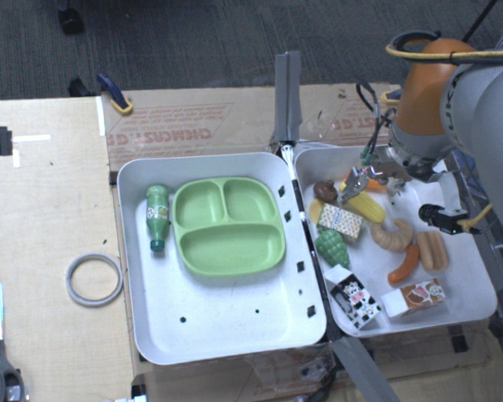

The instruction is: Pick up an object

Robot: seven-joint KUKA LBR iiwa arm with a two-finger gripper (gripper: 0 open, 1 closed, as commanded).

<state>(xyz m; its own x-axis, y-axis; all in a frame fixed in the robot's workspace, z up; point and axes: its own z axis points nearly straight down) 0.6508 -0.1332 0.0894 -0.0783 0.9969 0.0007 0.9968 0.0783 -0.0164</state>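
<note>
The tool [356,182] sits low over the rear left part of the right bin [473,305], reaching in from the right. Whether it is released, clenched or grasping cannot be told from this view. Directly beneath and around it lie candidate objects: a yellow corn cob [365,205], a brown item [325,190] just to its left, and a patterned box [340,221] touching the corn.

Procedure, as judged: select one object with free flanks; the corn is crowded by the patterned box, so the operator program should align the tool across the cob's short axis, descend fully, close, then lift straight up to avoid dragging neighbours.

Further out in the same bin: a green vegetable [332,248], a croissant [394,235], a hot dog [431,251], an orange sausage [403,266], a cow-print carton [355,300] and a red-and-white carton [422,296]. The left bin [226,326] holds a green divided plate [229,226] and a green bottle [156,216].

Legible writing: none on the objects. The cardboard [177,124] behind the bins bears reddish print, inverted and too faint to read reliably
</note>
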